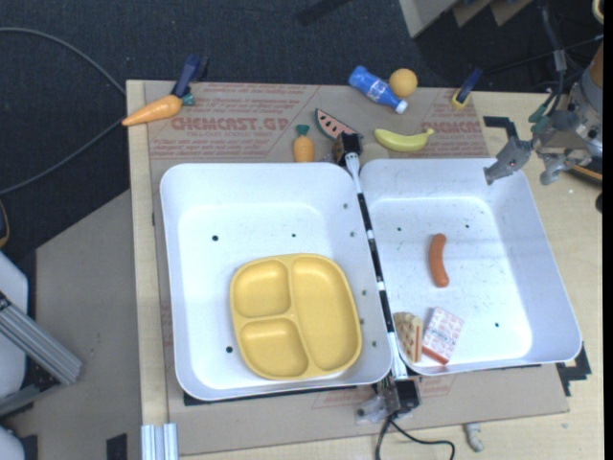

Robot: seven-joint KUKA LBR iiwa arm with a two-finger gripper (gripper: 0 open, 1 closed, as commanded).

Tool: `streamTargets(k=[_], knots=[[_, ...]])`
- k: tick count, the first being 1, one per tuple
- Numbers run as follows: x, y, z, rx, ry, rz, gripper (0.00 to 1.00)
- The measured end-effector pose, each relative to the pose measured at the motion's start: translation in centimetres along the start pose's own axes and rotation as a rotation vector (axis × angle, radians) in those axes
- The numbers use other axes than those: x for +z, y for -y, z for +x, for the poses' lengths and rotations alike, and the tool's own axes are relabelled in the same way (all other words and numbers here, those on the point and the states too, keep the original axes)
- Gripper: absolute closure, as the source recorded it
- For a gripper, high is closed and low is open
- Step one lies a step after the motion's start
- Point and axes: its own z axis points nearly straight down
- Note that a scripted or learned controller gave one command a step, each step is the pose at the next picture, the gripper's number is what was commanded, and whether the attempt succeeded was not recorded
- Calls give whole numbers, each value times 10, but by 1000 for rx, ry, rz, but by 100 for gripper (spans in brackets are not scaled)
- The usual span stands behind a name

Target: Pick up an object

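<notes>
My gripper (517, 161) hangs over the right bin's (536, 257) far rim, clutching nothing, fingers splayed apart, beyond it board lettering (230, 123) reads "CHEMCAST GP".

I see my arm (586, 103) coming in from the right edge of the camera view, near the top, with only its wrist end in frame. The wrist is a cluster of grey metal parts with cables running up and away from it. My gripper (505, 164) reaches out to the left and slightly downward from the wrist. One grey finger (502, 166) sticks out clearly; I can't tell from here how the fingers stand.
</notes>
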Motion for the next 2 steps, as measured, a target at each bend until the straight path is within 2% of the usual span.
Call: streamTargets(k=[1,2], knots=[[91,26,54,0,-1,1,0],[178,28,72,0,-1,1,0]])
